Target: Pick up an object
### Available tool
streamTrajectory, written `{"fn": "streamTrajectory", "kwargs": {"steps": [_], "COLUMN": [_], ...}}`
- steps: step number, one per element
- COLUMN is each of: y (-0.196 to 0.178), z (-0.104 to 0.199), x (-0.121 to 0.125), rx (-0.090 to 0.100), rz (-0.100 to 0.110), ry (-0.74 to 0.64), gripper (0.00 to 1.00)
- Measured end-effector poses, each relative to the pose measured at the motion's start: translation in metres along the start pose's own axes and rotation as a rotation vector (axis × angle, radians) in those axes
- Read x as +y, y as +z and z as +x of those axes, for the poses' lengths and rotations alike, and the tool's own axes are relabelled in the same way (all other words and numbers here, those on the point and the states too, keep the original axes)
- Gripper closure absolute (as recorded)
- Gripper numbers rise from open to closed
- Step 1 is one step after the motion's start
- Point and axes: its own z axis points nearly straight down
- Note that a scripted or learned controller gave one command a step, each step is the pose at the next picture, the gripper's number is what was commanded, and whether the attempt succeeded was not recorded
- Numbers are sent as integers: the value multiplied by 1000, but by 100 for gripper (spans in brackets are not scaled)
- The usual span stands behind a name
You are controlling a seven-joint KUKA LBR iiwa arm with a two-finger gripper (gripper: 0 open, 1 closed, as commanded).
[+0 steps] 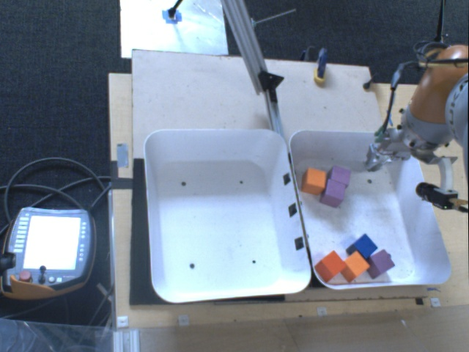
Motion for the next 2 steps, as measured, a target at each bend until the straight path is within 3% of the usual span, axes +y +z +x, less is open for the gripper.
{"fn": "streamTrajectory", "kwargs": {"steps": [2], "y": [-112], "z": [-3], "x": [9], "rx": [-1], "rz": [-5], "ry": [3], "gripper": [100]}}
